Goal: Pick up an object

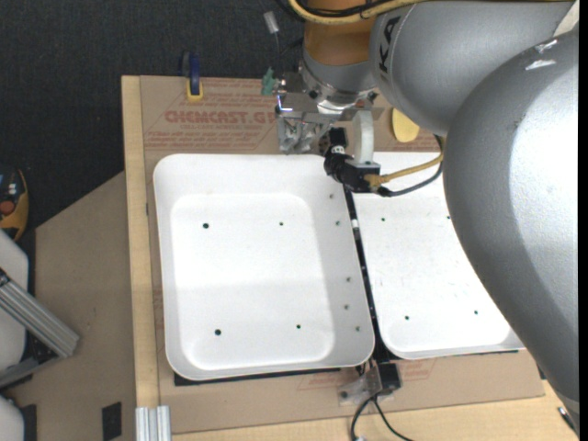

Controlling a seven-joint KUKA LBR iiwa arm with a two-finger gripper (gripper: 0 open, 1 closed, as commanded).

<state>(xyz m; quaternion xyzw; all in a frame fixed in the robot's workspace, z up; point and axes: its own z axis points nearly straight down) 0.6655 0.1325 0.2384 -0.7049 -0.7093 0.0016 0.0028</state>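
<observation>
Grey arm (514, 154) looms nearest, covering much of the right bin (413, 274). Left bin (170, 246) shows bare white floor; I can make out no object to pick in either. Gripper (322, 136) hovers at the bins' far edge; its grip cannot be told. Picking looks not yet done.
</observation>
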